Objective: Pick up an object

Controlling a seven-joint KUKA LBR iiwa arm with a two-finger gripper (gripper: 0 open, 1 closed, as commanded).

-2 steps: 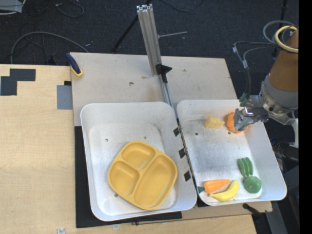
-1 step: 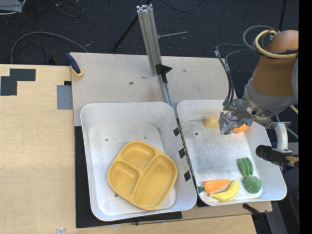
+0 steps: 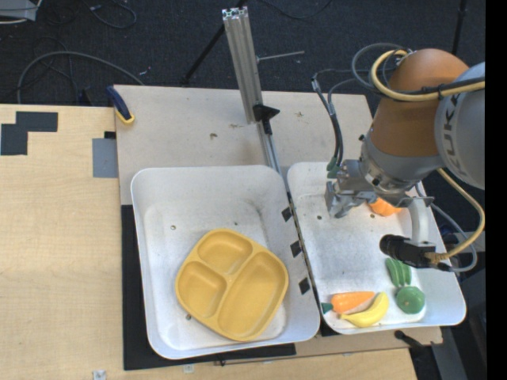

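Bins: two white ones side by side on the desk [image 3: 63, 236]. Left bin [image 3: 158, 204] holds one yellow divided plate [image 3: 231, 283]. Right bin [image 3: 348, 244] holds one carrot [image 3: 351, 301], one banana [image 3: 369, 313], one green vegetable [image 3: 404, 287] near its right corner, plus one orange piece [image 3: 386, 207] beside the gripper [image 3: 342, 204], whose fingers' opening I cannot tell.

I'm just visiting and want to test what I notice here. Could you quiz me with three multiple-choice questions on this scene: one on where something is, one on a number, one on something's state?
1. Where is the yellow tray?
A. left bin
B. right bin
C. wooden bench

2. How many compartments has it?
A. two
B. three
C. five

3. How does it lie?
A. flat, open side up
B. upside down
C. on edge

Answers:
1 A, it rests on the left bin floor.
2 B, its ridges mark three wells.
3 A, the wells face up.
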